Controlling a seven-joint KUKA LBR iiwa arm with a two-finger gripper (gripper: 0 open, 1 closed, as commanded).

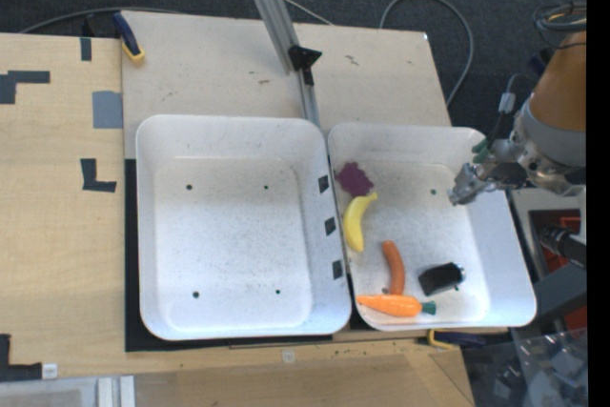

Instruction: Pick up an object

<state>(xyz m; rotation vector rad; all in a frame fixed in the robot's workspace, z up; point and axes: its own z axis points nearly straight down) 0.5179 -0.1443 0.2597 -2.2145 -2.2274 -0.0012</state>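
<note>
Since nothing is sitting between its tips: the gripper (461, 192) is hovering over the right bin (496, 234); whether it is spread, I cannot tell.
Nearest candidate: the black block (441, 278) is lying near the front of that bin, beside the carrot (391, 305).
Handling: it is looking light and rigid.
Hold: gripping across its short sides is looking safest.
</note>
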